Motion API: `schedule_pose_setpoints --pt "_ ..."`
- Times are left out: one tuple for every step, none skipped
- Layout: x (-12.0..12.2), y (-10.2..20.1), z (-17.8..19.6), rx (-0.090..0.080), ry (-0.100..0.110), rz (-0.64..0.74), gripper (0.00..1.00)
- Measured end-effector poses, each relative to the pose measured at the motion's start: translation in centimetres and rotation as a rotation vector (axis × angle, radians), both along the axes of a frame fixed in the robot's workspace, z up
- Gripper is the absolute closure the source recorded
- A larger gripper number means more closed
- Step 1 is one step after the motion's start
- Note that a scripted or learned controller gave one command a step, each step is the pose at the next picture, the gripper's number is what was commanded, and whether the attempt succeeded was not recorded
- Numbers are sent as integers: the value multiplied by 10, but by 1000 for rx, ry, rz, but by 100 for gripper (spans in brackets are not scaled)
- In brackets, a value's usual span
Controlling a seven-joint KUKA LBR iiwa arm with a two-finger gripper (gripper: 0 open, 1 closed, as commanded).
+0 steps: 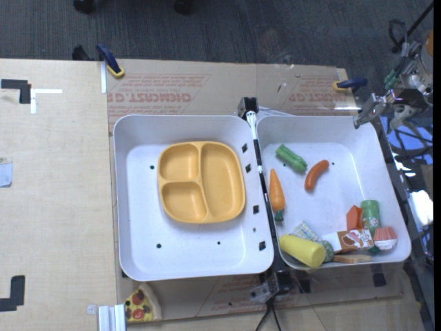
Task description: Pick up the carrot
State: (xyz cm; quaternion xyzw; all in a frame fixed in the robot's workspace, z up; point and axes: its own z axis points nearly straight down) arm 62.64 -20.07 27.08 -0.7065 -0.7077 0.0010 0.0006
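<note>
Orange toy carrot (276, 192) with a green tip lies in the right white bin (344, 135), tight by the wall shared with the left white bin (131, 205).

Past the carrot, deeper into the right bin, sit a green toy pepper (291, 158) and a red-orange sausage (316, 174) — a yellow block (302, 250) lies nearer the front. The yellow split plate (202, 182) sits in the left bin. The pincer (386, 102) hangs far from the carrot, over the right bin's far corner — I cannot tell if it is open or closed.
</note>
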Motion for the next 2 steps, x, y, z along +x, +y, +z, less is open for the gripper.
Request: schedule_pose_setpoints --pt "-4 42 116 -2 -2 1 0" --pt "2 33 169 -4 -1 -545 0"
